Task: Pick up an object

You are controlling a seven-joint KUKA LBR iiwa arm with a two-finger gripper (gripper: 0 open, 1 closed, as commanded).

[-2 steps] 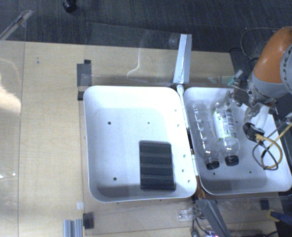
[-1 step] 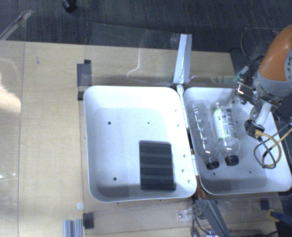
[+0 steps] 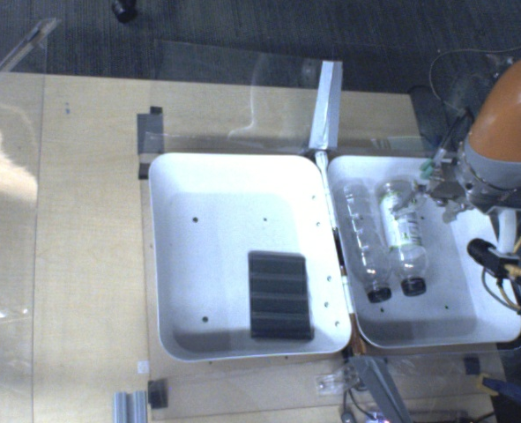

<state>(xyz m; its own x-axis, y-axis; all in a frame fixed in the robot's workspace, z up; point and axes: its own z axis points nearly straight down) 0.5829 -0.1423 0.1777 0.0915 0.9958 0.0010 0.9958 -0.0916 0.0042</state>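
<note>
Pincer (image 3: pixel 438 183): hung over right bin (image 3: pixel 489 324); finger state could not be told.
Bottles (image 3: pixel 388 236): two, clear, lying side by side in right bin.
Handling: probably light, slick, crushable; grip mid-body.

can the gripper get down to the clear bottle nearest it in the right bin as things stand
Probably yes. The gripper hangs over the right bin just beside that clear bottle, and nothing lies on top of it. A second bottle lying close alongside could crowd one finger.
</note>
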